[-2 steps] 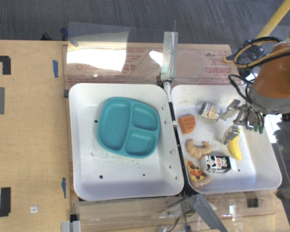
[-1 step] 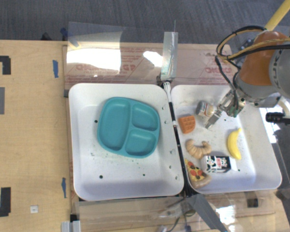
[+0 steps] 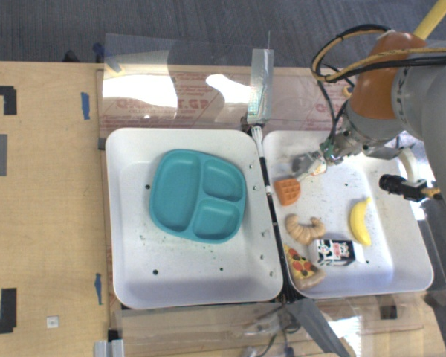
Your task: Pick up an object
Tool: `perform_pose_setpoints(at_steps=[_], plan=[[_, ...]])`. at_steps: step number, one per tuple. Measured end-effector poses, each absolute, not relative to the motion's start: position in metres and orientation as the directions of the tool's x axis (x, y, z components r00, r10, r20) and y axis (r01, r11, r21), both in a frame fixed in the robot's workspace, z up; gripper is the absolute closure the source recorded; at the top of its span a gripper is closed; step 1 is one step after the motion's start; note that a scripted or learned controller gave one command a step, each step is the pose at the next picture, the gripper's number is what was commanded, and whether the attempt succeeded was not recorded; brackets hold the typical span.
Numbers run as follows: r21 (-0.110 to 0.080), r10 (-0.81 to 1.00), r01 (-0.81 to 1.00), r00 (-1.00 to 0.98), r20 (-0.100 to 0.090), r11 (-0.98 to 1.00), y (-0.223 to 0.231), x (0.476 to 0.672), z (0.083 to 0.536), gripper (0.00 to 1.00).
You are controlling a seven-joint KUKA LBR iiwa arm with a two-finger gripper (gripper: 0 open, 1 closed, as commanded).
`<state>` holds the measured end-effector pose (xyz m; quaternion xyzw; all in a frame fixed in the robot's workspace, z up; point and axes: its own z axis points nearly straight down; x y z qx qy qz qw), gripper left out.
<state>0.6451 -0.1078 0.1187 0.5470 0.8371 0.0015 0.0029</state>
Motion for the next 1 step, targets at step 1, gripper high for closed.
perform_pose_setpoints(at_steps=[1], plan=[[0.007, 0.998, 0.998, -0.062, -0.003, 0.062, -0.1052, 0.6688, 0.0878, 0.0]])
